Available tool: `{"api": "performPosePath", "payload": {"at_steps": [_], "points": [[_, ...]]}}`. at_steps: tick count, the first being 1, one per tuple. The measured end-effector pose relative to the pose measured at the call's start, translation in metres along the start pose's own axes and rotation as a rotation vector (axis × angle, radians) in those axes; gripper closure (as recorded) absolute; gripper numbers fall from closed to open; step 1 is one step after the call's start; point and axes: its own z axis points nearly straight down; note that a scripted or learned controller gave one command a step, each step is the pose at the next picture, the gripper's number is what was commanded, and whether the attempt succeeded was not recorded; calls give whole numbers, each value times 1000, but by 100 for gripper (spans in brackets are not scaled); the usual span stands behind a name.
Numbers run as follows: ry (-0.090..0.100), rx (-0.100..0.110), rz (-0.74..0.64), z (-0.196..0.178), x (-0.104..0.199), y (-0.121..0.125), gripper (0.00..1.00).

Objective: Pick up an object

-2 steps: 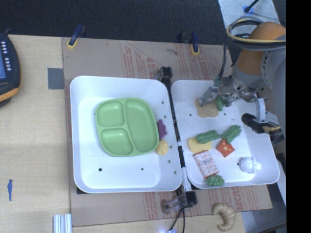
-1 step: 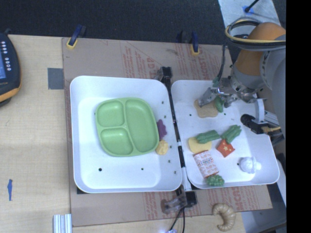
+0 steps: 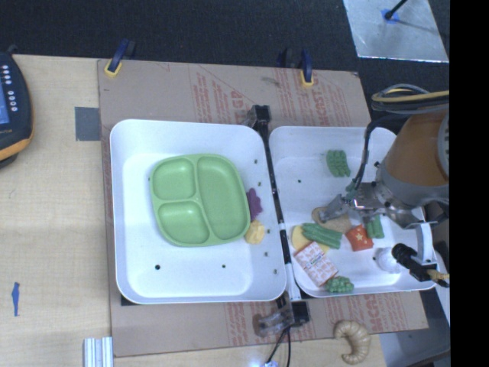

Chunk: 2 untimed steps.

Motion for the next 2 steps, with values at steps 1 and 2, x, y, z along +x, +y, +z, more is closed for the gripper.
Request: {"api": "performPosePath", "payload": {"at_steps": [1, 2], "points": [[-1, -6, -5, 0, -13, 54, 0], [-4, -7, -6, 1, -61, 113, 0]]}}
